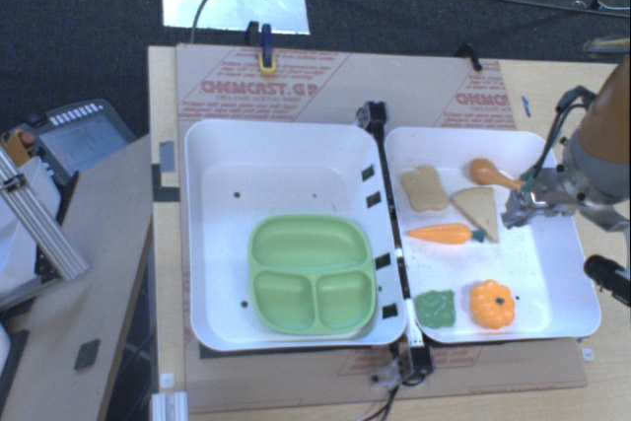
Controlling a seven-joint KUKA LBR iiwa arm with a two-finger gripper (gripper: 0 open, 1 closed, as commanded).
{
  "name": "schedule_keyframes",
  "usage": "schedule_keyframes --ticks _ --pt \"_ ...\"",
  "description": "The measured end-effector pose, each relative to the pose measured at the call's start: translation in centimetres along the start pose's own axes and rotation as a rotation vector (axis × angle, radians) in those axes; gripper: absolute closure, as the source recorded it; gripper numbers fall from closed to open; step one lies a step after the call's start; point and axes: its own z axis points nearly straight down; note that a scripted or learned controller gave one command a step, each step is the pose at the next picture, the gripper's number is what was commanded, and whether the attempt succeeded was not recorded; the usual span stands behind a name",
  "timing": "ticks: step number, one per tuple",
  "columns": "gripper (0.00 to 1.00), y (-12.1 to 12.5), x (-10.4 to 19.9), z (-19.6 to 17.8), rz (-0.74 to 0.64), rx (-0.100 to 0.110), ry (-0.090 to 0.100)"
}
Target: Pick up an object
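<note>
A big brown board (335, 74) with red letters covers the middle of the frame, and two white bins sit on it side by side. The left bin (212, 212) holds a light green plate (311, 273) with three parts, low in that bin. The right bin (562, 281) holds the toy foods. The grey arm (603, 148) comes in from the right edge of the frame, and its gripper (520, 208) hangs over the middle of the right bin, just right of the cheese wedge (477, 208). I cannot tell if the fingers are spread or closed, and nothing shows between them. A tan slice of bread (425, 188) lies in the upper left part of the right bin, just beside the cheese wedge. An orange carrot (442, 234) lies flat below them, its tip pointing left. A small orange pumpkin (492, 304) sits near the bottom edge of the right bin, and a green broccoli (435, 309) sits just left of it. A brown chicken leg (487, 174) lies near the top of the bin, close to the gripper. A yellow clip (267, 64) grips the top edge of the board
</note>
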Motion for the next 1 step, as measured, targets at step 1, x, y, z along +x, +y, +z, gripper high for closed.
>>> schedule_keyframes --ticks 1 --pt "1.0 1.27 4.21 0.16 -0.004 0.001 0.002"
